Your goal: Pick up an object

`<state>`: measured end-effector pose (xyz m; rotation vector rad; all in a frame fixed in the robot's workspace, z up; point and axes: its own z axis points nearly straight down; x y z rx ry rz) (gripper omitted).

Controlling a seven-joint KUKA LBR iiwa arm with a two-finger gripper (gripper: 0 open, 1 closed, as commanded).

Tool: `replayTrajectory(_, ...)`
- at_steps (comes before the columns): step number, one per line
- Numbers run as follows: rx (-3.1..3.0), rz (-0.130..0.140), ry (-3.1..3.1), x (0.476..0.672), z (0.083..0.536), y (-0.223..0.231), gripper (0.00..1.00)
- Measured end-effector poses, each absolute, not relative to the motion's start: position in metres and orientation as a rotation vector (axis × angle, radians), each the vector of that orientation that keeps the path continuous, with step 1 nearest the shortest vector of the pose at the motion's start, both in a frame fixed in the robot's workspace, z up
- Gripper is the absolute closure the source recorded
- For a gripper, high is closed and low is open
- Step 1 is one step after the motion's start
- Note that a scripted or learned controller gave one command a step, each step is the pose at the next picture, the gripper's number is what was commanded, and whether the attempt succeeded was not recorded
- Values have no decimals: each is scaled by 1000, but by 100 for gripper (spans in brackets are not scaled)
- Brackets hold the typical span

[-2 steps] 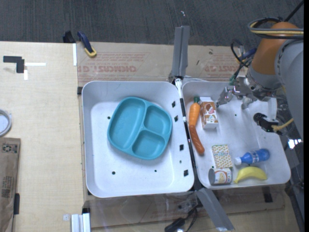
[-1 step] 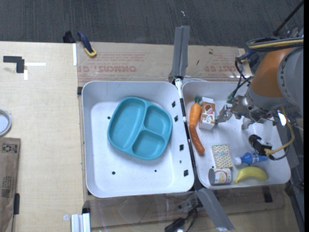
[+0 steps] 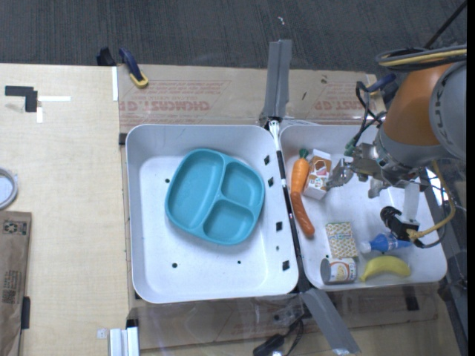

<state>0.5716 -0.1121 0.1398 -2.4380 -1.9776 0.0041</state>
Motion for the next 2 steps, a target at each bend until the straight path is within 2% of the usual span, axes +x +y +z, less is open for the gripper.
replayTrajectory(1,-2437,-13,-1995,647,111,-102,0)
replayTrajectory(2,-2391,-24,-2054,649,107,-106,0)
